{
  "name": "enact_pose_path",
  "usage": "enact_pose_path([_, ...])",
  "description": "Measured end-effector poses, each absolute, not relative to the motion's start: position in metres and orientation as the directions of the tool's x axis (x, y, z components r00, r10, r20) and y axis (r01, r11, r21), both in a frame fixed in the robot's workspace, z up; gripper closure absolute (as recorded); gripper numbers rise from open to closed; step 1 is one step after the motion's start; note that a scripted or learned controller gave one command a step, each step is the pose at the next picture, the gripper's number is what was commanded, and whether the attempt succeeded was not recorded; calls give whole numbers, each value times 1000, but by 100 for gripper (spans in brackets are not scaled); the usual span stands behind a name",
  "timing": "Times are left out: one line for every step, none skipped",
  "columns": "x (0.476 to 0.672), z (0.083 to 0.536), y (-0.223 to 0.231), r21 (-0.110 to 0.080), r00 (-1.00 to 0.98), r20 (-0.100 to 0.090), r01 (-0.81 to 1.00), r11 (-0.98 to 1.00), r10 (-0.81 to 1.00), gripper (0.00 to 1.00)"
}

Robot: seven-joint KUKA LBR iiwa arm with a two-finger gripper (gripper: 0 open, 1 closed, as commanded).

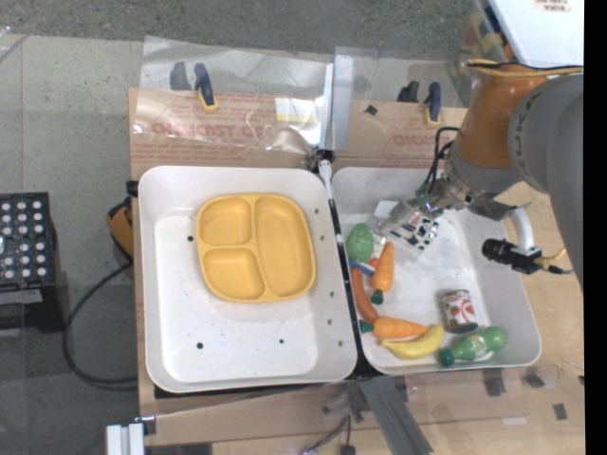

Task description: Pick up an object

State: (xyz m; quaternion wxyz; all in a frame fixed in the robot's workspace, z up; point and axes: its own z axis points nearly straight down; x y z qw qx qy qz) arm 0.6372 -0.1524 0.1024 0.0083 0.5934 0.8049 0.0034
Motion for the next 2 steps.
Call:
enact_pose_path([636,109,-152,13,-295,-7,955,295,955,100])
enact_pose_path([653,222,-110,2,-336,-3,942,336,942,100])
